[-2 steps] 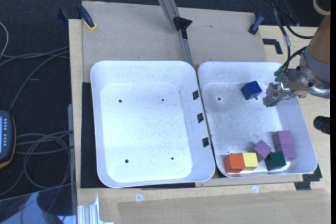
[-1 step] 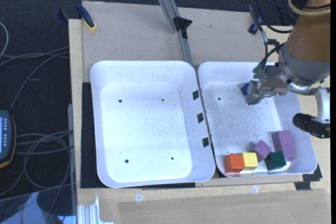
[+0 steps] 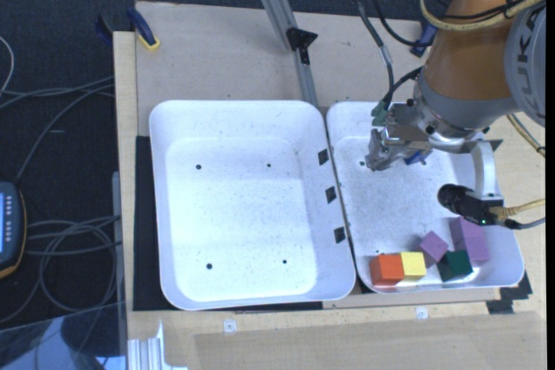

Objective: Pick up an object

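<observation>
Now my gripper [image 3: 378, 159] hangs over bare floor in the right bin [image 3: 347, 186]; whether it grips anything I cannot tell. Blocks [image 3: 425, 260] crowd the near edge below me.

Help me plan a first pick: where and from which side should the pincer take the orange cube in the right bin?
Take the orange cube from above, probably closing on its near and far faces. A yellow cube touches its right side, leaving no room there, while its top is open. It sits close to the right white bin's near rim, so the near finger has little space. The pincer hangs farther back.
</observation>
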### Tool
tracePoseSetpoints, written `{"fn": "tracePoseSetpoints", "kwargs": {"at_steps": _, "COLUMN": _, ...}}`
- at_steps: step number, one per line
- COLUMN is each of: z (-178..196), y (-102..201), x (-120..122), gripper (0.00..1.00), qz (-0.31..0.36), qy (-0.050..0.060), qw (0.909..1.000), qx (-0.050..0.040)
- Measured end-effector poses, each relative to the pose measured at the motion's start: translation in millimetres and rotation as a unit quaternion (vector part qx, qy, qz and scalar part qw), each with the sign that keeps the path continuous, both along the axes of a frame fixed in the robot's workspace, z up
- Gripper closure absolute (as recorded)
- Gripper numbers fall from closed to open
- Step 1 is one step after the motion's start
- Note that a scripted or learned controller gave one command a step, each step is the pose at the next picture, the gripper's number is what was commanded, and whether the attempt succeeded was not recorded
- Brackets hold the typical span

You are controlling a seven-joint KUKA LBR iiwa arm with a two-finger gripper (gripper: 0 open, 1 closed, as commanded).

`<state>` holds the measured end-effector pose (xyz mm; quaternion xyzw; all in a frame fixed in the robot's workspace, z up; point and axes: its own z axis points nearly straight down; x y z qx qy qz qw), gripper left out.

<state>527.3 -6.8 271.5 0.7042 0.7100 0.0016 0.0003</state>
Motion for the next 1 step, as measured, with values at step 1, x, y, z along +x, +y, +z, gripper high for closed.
{"fn": "tracePoseSetpoints", "kwargs": {"at_steps": 1, "z": -19.5, "y": 55.2, "x": 1.6, "gripper": 1.00, "qz": -0.001, "qy": 0.004, "qw": 1.0000, "qx": 0.0004}}
